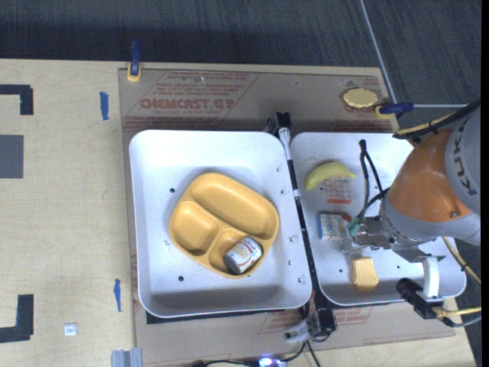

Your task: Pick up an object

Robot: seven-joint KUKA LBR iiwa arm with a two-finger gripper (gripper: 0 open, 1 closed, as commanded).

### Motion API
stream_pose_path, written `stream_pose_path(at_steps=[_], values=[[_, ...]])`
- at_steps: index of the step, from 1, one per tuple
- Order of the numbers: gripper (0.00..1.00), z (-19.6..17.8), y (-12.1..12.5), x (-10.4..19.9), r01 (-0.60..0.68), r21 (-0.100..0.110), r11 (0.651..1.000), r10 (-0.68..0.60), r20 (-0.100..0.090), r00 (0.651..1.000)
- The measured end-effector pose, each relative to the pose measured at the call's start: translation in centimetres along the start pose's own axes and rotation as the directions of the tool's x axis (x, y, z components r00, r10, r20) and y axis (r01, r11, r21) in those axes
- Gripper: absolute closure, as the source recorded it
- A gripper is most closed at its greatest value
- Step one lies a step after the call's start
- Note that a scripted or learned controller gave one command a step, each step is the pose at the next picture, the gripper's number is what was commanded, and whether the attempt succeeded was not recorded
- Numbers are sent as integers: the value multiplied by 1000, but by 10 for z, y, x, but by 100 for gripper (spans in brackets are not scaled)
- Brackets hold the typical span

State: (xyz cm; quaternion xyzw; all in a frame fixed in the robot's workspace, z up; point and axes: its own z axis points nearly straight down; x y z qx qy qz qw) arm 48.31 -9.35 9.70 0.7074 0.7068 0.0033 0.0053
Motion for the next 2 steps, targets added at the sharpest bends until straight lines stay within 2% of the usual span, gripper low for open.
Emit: stream_pose_path(at_steps=[1,2], values=[[0,0,0,0,0,0,1000,0,0,1000],[0,11,-3,-1,1,10,1000,-1,-4,1000]])
